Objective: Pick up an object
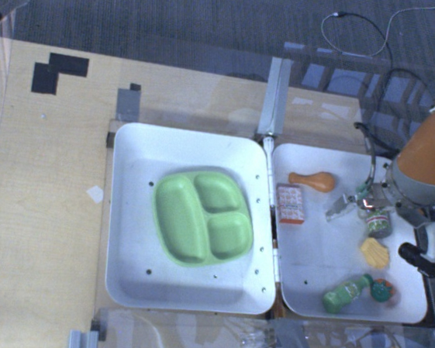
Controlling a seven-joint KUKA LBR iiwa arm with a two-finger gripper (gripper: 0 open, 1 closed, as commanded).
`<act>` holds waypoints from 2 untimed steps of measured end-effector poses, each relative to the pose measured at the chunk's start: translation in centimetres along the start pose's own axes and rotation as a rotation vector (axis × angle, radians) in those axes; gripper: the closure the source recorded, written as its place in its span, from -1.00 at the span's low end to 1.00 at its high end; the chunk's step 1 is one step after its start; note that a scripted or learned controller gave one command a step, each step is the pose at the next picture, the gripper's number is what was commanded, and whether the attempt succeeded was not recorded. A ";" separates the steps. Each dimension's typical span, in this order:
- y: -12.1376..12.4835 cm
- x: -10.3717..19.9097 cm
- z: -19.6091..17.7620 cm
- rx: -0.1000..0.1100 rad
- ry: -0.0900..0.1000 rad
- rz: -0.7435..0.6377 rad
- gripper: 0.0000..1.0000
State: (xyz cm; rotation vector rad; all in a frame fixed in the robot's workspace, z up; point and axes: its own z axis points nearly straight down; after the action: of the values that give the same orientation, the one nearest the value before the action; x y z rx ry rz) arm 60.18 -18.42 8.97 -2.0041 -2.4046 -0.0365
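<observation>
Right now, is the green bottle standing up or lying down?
Lying down. The green bottle rests on its side on the floor of the right bin, near its front edge.

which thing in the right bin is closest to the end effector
The small can, right beside the end effector. The yellow piece, green bottle, drumstick and red box lie farther off.

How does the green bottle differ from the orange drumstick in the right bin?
The green bottle lies near the right bin's front edge; the orange drumstick lies near its back. The bottle is green and looks longer; the drumstick is orange with a pale narrow end. Both lie flat on the bin floor, apart from the gripper.
</observation>
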 end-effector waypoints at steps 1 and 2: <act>-1.6 0.3 0.0 -0.008 -0.006 -0.044 -1.00; 6.4 -0.9 0.5 0.029 -0.014 -0.214 -1.00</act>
State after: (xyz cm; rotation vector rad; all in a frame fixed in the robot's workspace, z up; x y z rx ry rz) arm 66.66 -18.16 8.48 -1.7331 -2.6007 0.0097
